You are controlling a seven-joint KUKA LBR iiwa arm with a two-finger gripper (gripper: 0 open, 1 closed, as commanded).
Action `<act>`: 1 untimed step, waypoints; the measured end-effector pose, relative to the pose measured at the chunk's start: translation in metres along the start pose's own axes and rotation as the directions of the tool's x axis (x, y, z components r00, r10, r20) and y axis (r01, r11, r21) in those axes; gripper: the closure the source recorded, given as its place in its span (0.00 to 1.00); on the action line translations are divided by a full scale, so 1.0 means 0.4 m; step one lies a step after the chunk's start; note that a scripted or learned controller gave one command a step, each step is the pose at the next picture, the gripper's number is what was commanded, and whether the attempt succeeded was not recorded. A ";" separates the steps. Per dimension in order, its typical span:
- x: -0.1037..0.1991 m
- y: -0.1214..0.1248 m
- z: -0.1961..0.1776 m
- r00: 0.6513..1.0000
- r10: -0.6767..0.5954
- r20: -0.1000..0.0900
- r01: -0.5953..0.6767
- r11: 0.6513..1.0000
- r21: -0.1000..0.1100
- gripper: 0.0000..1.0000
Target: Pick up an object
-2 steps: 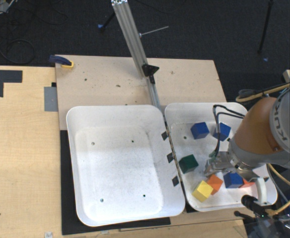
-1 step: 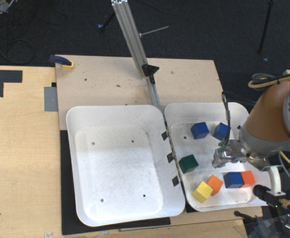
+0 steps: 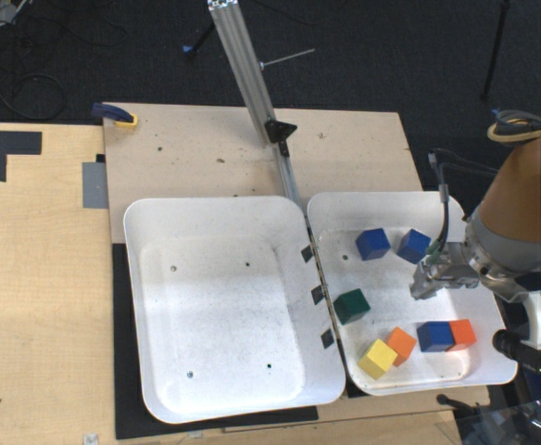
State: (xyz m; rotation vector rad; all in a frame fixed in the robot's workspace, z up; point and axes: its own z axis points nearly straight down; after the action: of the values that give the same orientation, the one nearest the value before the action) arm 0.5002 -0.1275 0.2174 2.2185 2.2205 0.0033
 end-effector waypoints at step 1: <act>0.113 0.036 0.014 1.000 -0.003 -0.003 0.003 1.000 0.005 1.00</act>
State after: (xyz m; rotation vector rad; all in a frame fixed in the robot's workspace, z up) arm 0.5147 -0.0823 0.2119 2.2192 2.2279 0.0002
